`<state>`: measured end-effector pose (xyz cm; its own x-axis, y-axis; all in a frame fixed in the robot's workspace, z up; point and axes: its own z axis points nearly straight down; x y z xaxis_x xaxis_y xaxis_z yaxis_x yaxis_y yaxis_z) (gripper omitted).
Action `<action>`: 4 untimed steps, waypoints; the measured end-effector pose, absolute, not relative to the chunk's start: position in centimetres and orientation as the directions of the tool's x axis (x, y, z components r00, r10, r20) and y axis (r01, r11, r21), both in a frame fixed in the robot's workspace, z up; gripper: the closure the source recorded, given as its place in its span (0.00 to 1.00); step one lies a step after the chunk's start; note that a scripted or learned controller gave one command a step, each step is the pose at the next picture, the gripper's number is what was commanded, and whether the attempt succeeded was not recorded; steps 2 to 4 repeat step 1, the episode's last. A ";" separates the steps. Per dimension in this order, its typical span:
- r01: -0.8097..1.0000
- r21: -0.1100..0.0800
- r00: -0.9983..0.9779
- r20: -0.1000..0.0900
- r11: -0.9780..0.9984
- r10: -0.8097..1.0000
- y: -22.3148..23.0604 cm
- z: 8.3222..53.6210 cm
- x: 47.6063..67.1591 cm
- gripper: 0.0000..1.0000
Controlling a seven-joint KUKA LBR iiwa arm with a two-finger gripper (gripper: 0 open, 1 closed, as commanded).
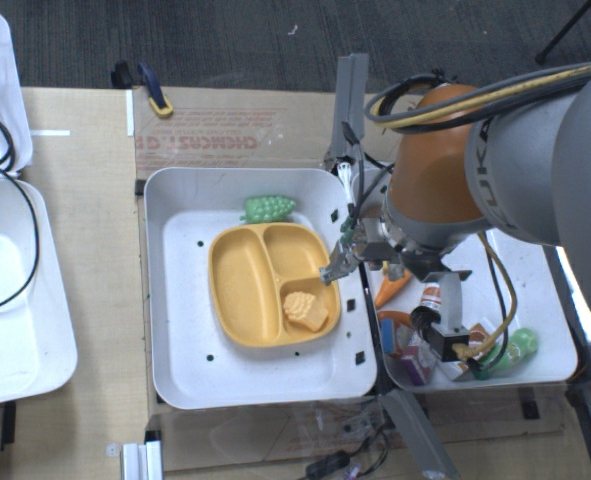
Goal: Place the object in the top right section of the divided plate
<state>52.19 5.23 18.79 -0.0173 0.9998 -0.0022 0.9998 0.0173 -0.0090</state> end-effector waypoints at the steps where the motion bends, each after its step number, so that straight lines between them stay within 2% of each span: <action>1: 1.000 -0.009 -0.017 -0.002 0.017 1.000 5.2 18.8 52.2 0.00; 4: 1.000 -0.009 -0.017 -0.002 0.017 1.000 5.2 18.8 52.2 0.00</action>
